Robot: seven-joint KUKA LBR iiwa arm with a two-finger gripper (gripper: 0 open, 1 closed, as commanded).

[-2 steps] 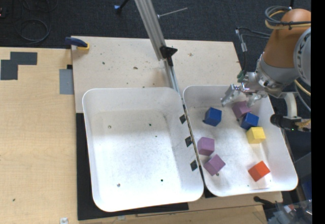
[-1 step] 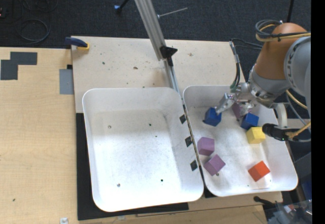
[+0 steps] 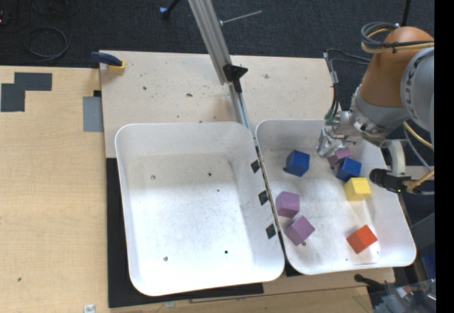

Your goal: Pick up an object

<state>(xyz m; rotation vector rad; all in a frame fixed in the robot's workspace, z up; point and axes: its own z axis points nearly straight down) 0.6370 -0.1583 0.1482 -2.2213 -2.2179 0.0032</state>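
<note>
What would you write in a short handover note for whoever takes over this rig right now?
End effector: low in the right bin, at a small purple block; grip unclear from here.
Things: all blocks lie in the right bin: two blue blocks, a yellow block, an orange block, two more purple blocks.
Done: nothing visibly lifted.
Left: grasp one block and raise it.

The arm [image 3: 397, 84] is cut off by the frame's edge at three o'clock. A purple block [image 3: 343, 155] is partly covered by the gripper [image 3: 332, 147], at its four o'clock. Whether the fingers are parted cannot be told.
</note>
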